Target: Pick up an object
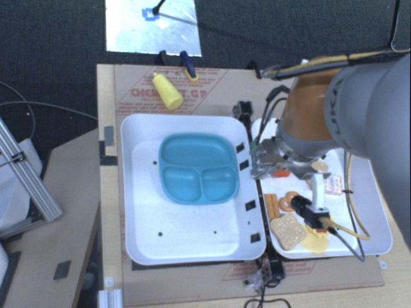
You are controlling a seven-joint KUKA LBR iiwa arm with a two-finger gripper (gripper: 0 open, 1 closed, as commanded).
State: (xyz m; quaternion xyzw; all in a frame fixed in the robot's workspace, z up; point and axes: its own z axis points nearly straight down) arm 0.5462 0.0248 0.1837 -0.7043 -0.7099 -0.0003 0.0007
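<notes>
My gripper (pixel 264 163) hangs low over the left edge of the right bin (pixel 379 236), close to the wall between the two bins. Just right of it a small red piece (pixel 281 172) peeks out. Below it lie a brown wafer (pixel 272 205), an orange ring (pixel 292 197), a slice of toast (pixel 287 231) and a yellow slice (pixel 314 242). A pink and white packet (pixel 333 184) and a round beige piece (pixel 319 166) lie further right. The grey arm hides the far half of this bin.
The left bin (pixel 148 236) holds a blue divided plate (pixel 196 169). A yellow bottle (pixel 167 90) lies on the cardboard behind the bins, beside a blue clamp (pixel 189 67). A metal frame (pixel 26 178) stands at the left.
</notes>
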